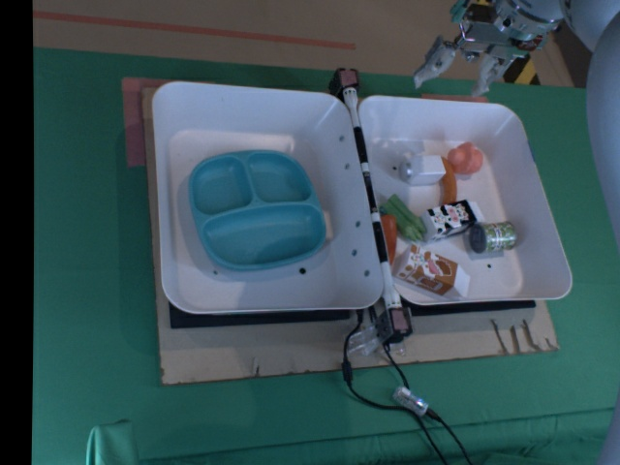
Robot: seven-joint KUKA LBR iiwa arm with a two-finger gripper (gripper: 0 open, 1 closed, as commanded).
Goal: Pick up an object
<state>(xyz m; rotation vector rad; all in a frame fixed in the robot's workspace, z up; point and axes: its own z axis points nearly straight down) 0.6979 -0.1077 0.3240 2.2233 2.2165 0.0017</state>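
Camera view: arm cut off at top-right edge, only wrist + gripper (453,71) seen, hanging above far rim of right bin (542,250). Fingers spread apart, nothing between them. Right bin holds jumble, partly overlapping, hard to sort: orange-pink toy (466,157), grey-white lump (422,169) (can't tell what), black/white carton (452,218), green can (497,235) on its side, brown carton (432,270), green veg (404,217), carrot (389,232) tucked by divider. Left bin (184,114): teal sectioned plate (256,208).

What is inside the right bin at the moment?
The right bin holds two small cartons, a can, a peach-coloured lump, a silver piece and green and orange sticks. Anything beneath them is covered.
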